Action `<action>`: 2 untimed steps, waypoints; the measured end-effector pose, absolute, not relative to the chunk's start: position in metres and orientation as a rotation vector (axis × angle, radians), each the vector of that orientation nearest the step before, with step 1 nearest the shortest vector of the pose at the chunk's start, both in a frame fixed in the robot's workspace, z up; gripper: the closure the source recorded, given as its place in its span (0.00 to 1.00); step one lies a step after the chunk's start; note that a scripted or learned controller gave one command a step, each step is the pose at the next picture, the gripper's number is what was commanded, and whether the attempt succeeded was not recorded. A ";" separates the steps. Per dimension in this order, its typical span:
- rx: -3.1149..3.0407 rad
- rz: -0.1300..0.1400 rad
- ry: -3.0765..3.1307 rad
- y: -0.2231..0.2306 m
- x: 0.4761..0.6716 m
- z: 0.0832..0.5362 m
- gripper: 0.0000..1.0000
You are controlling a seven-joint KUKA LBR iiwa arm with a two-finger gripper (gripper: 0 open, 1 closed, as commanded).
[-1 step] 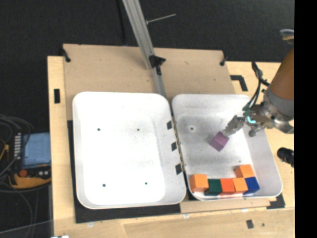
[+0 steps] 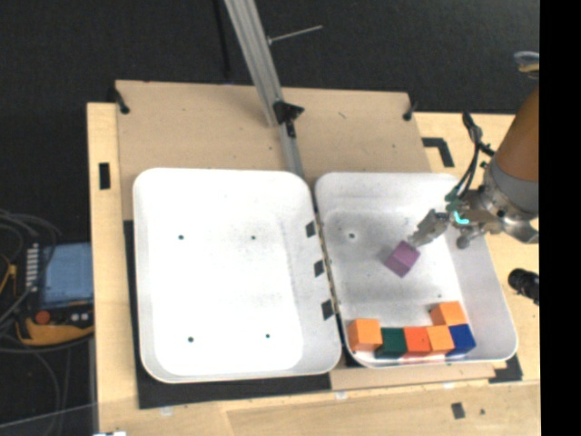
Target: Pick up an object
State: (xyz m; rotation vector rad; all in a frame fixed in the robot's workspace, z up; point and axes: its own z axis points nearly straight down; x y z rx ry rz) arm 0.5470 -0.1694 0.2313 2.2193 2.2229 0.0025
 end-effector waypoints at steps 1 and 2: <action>2.225 -0.007 2.221 -0.175 0.549 0.169 0.00; 2.226 -0.007 2.221 -0.173 0.545 0.107 0.00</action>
